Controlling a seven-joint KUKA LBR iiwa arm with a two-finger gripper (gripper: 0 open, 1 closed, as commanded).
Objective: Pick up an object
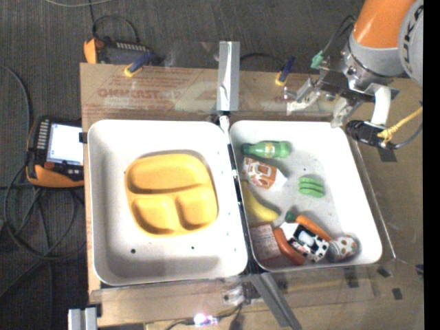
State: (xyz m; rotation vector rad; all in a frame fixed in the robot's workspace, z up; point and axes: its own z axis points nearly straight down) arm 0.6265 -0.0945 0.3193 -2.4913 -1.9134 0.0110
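The grey arm with the orange band (pixel 386 16) reaches in at the upper right, and its two-finger gripper (pixel 320 100) hangs above the far rim of the right shallow white bin (pixel 364 177). The fingers are spread apart, with nothing between them.

The right bin holds the candidate objects. A green plastic bottle with a yellow label (pixel 267 149) lies on its side near the far wall. Just below it rests a small orange-and-white printed packet (pixel 261 174). A green ridged oval piece (pixel 311 185) lies apart from the others, toward the middle right of the bin floor. A yellow banana-shaped toy (pixel 260 210) lies along the left wall. At the near edge a cluster lies packed together (individual boundaries are hard to separate): a brown flat packet (pixel 265 239), an orange carrot-shaped toy (pixel 313 225), a black-and-white patterned item (pixel 306 242), and a rounded grey-and-red piece (pixel 346 247).

The left shallow white bin (pixel 103 205) holds a yellow plastic tray with three compartments (pixel 172 191), lying flat near its centre.

A clear panel stands upright behind the bins on a brown board (pixel 137 98).
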